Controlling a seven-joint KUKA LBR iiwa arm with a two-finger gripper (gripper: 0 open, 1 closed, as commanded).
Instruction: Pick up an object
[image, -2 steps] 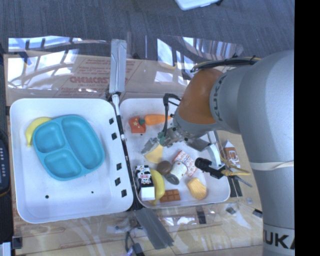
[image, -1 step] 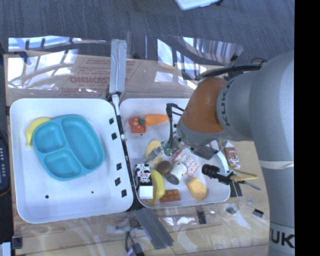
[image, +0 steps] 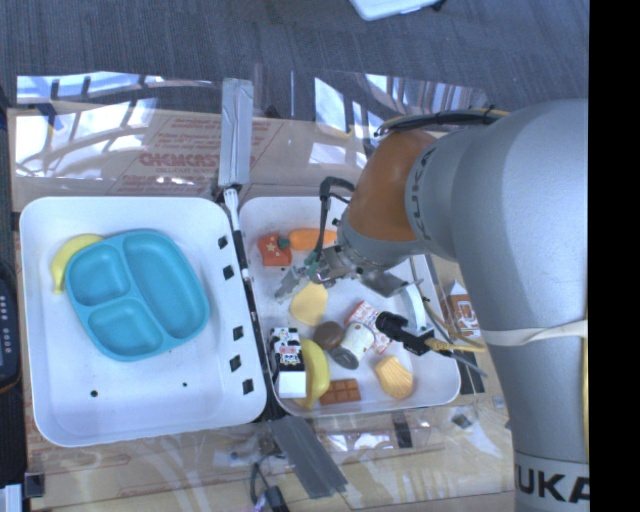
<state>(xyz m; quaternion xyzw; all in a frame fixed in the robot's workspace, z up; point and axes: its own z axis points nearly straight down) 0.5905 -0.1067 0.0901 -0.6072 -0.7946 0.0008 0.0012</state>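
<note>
Claw (image: 305, 272), finger spread impossible to tell, hangs over the right bin (image: 440, 385). Just below it: one yellow wedge (image: 309, 302); beside it: one red block (image: 274, 250). Left bin (image: 40, 300), well apart: one blue plate (image: 138, 292), one banana (image: 70, 255).

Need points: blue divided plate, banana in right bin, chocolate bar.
blue divided plate (image: 140, 292): camera view, on the middle ridge.
banana (image: 318, 368): camera view, on its mid-curve.
chocolate bar (image: 345, 391): camera view, on its top face.

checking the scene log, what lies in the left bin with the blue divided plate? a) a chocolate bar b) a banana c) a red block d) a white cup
b: a yellow banana lies against the upper-left rim of the blue plate in the left bin.
</note>
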